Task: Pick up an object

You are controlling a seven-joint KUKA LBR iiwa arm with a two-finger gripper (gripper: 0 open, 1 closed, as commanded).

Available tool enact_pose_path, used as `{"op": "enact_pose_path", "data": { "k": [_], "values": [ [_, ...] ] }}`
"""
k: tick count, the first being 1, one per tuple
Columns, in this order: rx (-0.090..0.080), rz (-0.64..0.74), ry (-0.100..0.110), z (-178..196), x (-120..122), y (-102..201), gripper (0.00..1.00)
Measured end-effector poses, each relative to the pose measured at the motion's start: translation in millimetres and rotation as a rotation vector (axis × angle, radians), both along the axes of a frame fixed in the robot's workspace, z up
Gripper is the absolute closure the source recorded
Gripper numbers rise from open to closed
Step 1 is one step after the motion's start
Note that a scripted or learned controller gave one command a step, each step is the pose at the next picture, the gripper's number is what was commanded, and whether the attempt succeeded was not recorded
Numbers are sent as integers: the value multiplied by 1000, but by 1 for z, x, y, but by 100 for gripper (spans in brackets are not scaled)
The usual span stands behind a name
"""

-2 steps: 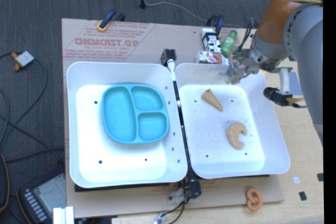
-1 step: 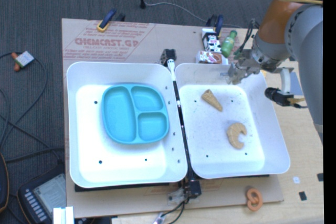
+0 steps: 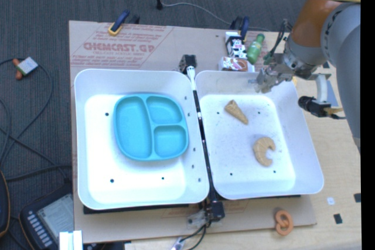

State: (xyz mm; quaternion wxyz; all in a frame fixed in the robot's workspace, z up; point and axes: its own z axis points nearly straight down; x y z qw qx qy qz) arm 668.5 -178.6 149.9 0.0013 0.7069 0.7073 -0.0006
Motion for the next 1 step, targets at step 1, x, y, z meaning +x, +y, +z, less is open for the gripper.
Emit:
{"op": "enact_pose_path", "data": {
  "k": [1],
  "values": [
    [1,1,-1,10,0,-2,100]
  ]
}}
